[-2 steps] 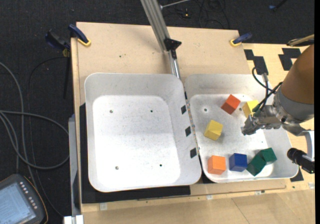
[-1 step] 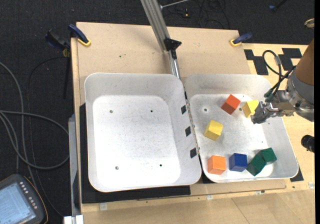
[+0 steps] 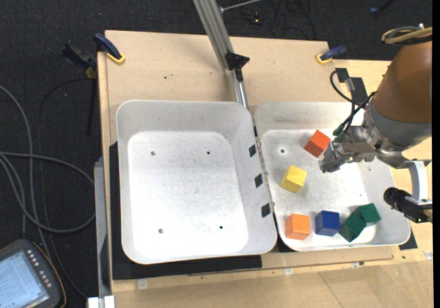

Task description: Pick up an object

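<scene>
The gripper (image 3: 331,162) hangs low over the right bin (image 3: 275,119), near its far right part, just beside a red-orange cube (image 3: 317,143) that sits toward the bin's far edge; whether it is open or closed cannot be told. A yellow cube (image 3: 294,179) lies near the bin's middle. Along the near edge sit an orange cube (image 3: 298,225), a blue cube (image 3: 328,223), and two green blocks (image 3: 360,221) touching in the near right corner. The left bin (image 3: 137,121) adjoins it on the bench (image 3: 172,59).

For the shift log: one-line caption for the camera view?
Gripper low in the right bin beside the red-orange block, with five other blocks nearby.
</scene>
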